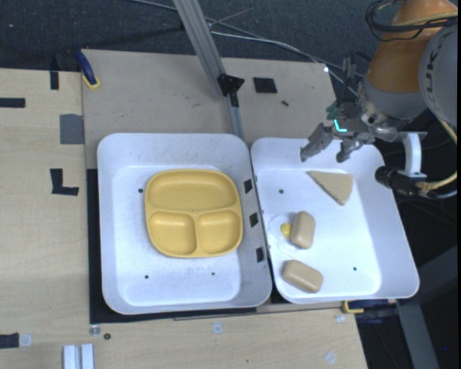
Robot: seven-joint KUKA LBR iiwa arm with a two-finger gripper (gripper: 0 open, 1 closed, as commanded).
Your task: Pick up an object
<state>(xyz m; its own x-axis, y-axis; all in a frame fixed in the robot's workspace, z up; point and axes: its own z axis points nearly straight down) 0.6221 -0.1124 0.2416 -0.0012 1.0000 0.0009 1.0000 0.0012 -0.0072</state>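
Camera view: yellow tray [193,212] in left bin [115,206].

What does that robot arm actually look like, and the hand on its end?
The arm is grey with a rounded orange band above the wrist and black cables looping around it. Its hand is dark metal with two slim fingers and a small turquoise light on its body.

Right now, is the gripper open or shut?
Open. The gripper hangs over the right bin with its two fingers spread apart and nothing between them, just above the wedge.
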